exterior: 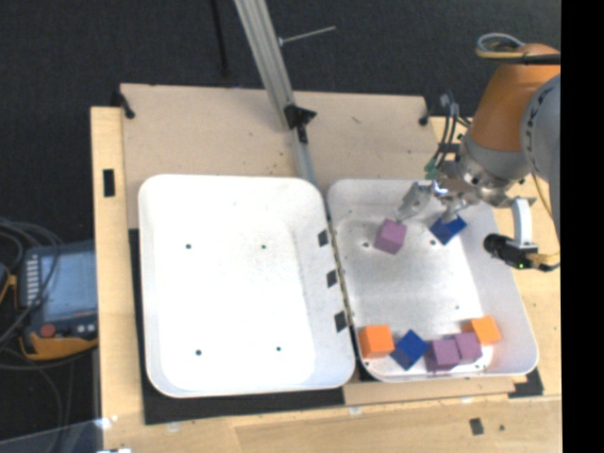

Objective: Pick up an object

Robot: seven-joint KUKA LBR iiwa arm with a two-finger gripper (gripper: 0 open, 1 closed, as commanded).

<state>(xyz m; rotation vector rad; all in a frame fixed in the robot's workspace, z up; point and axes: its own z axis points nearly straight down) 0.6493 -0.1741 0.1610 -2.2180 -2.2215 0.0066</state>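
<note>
Gripper (431, 199): hanging over the right bin's (491, 281) far edge; can't tell its grip.
Blue block (447, 228): sitting just below it.
Purple block (390, 237): lying near the far-left corner.

even bright light, white bins (236, 281) glaring, slightly soft focus.

I see two smooth white plastic-looking bins (236, 196) on a matt, pale wood-like bench (189, 121); near its far edge a ribbed metal rail (269, 55) looks dull silver.
</note>
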